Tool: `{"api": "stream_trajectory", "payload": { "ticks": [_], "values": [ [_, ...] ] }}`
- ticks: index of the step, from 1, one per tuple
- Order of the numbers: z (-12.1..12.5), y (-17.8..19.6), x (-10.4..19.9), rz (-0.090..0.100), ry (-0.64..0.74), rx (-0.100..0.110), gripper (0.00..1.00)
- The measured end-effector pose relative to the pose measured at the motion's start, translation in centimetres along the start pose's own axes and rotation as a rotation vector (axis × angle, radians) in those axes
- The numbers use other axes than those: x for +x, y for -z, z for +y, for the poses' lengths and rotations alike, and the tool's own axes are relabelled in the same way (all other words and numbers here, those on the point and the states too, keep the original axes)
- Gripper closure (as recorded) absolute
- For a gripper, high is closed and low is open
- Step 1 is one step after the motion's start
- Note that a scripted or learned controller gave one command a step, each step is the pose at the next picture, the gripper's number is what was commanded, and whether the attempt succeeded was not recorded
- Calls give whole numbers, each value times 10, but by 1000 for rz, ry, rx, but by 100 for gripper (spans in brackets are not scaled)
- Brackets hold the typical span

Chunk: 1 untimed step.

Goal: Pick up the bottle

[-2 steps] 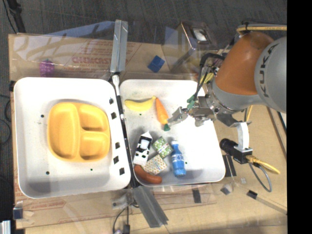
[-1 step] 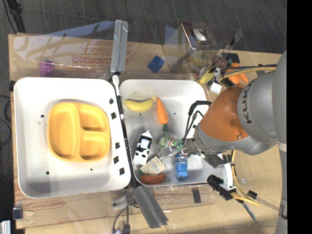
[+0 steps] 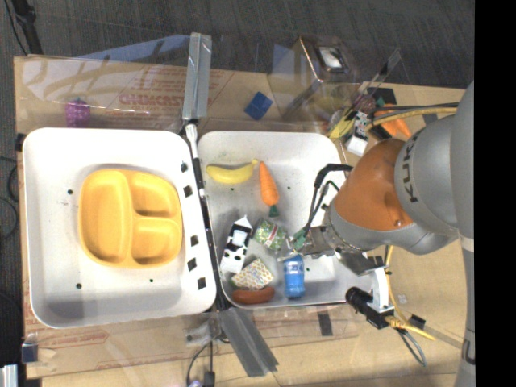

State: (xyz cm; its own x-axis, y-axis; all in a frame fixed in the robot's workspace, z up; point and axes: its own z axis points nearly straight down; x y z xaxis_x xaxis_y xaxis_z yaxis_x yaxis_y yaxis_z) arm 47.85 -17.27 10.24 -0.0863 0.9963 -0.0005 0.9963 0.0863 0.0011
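1 bottle [image 3: 236, 247], black and white, lies in the right bin [image 3: 318, 147], long axis tilted; the gripper [image 3: 302, 244] sits just to its right. Whether it is open cannot be told.

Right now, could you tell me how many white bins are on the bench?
2: the left bin holds a yellow tray; the right bin holds the clutter.

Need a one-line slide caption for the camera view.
KUKA arm reaches into the right bin beside the bottle; yellow tray in left bin.
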Motion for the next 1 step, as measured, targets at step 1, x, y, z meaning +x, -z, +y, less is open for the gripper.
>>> {"api": "stream_trajectory", "payload": {
  "ticks": [1],
  "values": [
    [38,114,38,1,128,1,100]
  ]
}}
